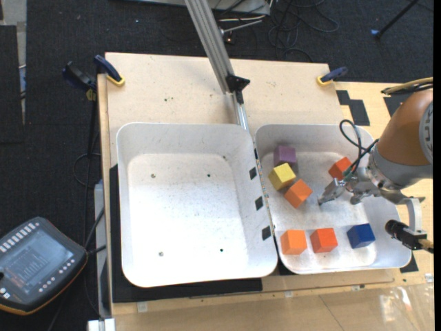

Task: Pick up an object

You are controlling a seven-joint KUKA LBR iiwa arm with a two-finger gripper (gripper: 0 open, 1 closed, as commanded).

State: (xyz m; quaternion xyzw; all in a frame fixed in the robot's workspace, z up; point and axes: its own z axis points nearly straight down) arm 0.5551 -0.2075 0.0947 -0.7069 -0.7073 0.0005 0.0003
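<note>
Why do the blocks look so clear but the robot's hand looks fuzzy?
In the camera view, even light from above keeps the purple block, yellow block and blue block crisp, each with a small soft shadow; the hand is small, dark and slightly smeared, so its details are hard to make out; the left bin looks bright white, with no strong glare.
</note>
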